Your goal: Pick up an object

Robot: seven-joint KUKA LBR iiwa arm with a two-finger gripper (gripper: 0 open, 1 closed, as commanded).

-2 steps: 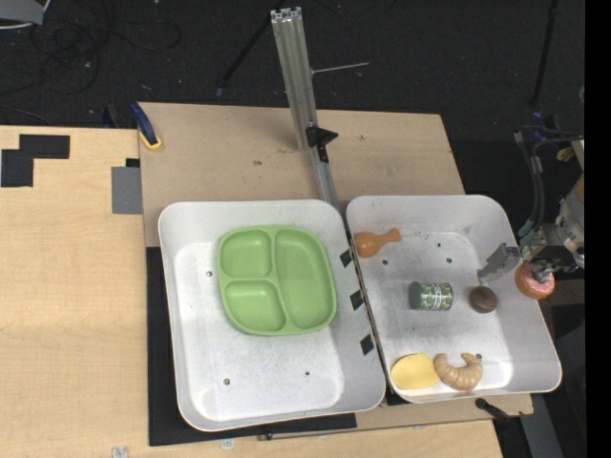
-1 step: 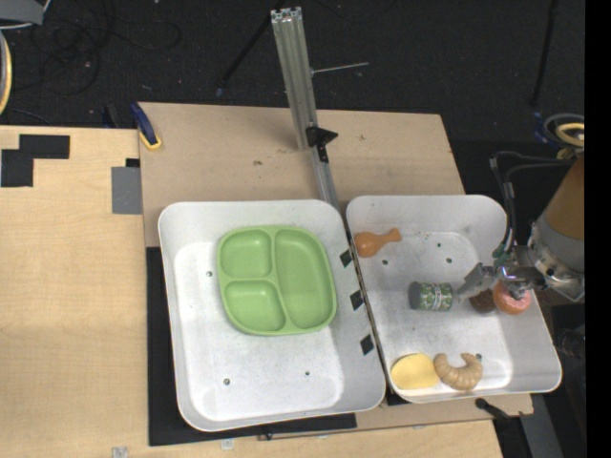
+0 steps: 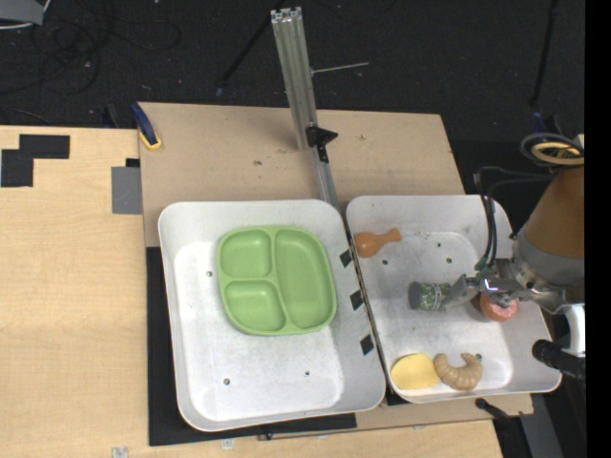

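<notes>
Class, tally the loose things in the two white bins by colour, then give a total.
Green: 1, divided plate
Orange: 1, pear-shaped toy
Grey-green: 1, small can
Red: 1, round toy
Yellow: 1, disc
Tan: 1, curved toy
Total: 6

grey-green can on its side, mid right bin.

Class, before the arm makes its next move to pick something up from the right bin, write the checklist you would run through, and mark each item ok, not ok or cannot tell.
1. Gripper over the right bin: ok.
2. Target within reach: small grey-green can lies just beside the gripper: ok.
3. Object already between the fingers: cannot tell.
4. Neighbours apart from the can: orange pear-shaped toy, yellow piece, tan curved toy: ok.
5. Red object crowds the wrist: not ok.
</notes>
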